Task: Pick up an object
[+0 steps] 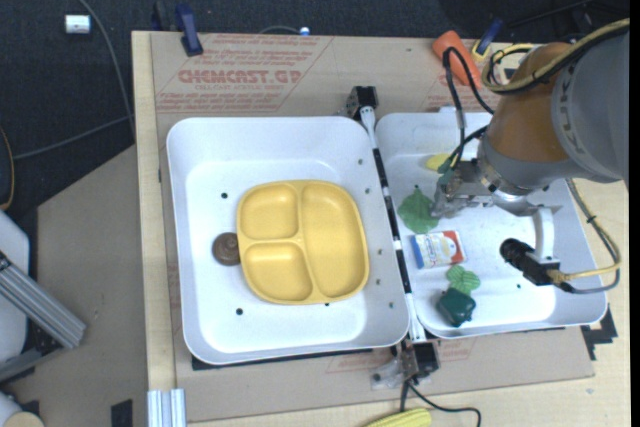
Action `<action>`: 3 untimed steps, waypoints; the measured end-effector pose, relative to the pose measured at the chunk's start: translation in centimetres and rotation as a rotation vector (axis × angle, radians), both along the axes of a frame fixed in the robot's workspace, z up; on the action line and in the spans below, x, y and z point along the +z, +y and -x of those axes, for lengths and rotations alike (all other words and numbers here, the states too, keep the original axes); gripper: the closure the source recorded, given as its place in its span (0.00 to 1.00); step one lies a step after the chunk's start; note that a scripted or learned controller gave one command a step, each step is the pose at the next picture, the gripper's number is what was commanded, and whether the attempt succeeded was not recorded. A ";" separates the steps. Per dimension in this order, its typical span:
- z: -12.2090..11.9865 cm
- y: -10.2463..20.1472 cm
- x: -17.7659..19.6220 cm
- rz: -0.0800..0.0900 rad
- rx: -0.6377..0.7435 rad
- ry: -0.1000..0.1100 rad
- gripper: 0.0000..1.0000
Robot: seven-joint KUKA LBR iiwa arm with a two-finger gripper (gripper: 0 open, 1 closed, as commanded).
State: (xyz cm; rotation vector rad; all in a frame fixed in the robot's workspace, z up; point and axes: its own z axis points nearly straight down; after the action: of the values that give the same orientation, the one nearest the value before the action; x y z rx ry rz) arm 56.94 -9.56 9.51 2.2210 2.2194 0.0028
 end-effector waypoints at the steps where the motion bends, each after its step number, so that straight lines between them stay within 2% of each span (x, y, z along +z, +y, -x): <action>1: 0.0 0.0 0.0 0.000 0.000 0.000 0.00; 2: 0.9 -0.2 -1.0 -0.001 0.000 0.003 0.00; 3: 0.8 -0.1 0.0 -0.001 0.000 0.000 1.00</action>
State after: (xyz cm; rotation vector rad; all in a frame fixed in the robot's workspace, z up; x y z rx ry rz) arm 56.09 -9.68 9.55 2.2212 2.2202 0.0047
